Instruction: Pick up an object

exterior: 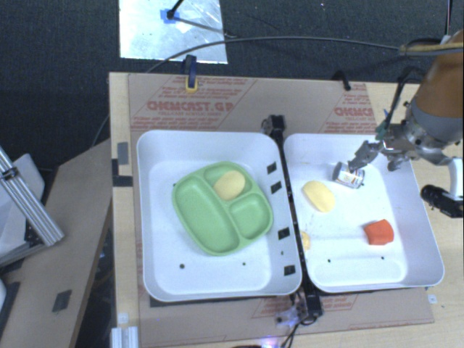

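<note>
From the camera view, nothing is lifted yet: the yellow object (318,196) and orange block (378,232) lie in the right bin (417,270). The arm slants in from the right, its claw (349,175) low just above the yellow one; its spread I cannot tell.
</note>
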{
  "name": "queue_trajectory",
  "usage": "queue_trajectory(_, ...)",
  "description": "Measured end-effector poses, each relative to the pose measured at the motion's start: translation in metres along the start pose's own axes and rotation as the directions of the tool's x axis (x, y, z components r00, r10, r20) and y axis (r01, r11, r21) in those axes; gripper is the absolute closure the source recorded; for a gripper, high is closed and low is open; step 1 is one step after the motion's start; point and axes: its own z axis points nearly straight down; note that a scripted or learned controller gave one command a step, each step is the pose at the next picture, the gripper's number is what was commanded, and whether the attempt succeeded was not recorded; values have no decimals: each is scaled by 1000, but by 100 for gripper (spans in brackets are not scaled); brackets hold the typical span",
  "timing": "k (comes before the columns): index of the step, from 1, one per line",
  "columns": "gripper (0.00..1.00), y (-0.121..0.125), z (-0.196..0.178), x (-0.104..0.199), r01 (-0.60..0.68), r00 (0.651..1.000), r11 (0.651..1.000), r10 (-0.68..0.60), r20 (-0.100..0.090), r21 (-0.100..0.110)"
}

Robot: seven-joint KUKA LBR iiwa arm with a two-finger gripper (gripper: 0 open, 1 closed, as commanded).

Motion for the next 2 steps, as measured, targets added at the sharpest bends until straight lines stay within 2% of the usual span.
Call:
queue_trajectory(1, 0, 0, 48, -10, -2, 1000, 1000, 2, 0, 3)
queue_trajectory(2, 0, 5, 94, -2, 1, 1000, 1000, -1, -1, 5)
